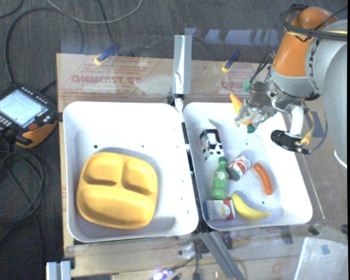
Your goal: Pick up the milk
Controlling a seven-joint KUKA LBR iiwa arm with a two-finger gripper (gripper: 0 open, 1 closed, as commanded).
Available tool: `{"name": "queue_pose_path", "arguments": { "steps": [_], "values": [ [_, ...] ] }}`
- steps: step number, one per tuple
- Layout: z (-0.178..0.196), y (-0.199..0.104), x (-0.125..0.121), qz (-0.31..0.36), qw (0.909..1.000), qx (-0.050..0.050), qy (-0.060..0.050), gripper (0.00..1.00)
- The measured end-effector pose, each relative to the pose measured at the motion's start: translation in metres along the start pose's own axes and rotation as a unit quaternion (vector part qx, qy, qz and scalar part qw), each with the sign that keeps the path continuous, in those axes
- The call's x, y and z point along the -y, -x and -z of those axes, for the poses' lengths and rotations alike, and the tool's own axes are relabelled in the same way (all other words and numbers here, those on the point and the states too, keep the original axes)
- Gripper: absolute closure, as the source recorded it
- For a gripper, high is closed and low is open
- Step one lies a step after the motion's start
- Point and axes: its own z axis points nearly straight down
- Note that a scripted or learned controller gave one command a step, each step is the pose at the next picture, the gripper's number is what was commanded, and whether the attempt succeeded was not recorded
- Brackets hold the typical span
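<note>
Faint reddish lettering runs across the cardboard sheet (122, 77) at twelve o'clock above the bins, too washed out to read; no other text is legible.

The black-and-white milk carton (211, 143) lies in the right bin's upper-left part.
</note>
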Motion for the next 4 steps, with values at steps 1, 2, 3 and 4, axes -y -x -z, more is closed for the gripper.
{"name": "queue_pose_path", "arguments": {
  "steps": [1,2,3,4],
  "values": [
    [0.005,-0.001,0.0,0.0,1.0,0.0,-0.003,1.0],
    [0.01,-0.001,0.0,0.0,1.0,-0.001,-0.005,1.0],
    [0.015,-0.002,0.0,0.0,1.0,-0.001,-0.008,1.0],
    [0.02,-0.002,0.0,-0.001,0.9999,-0.002,-0.011,1.0]
  ]
}}
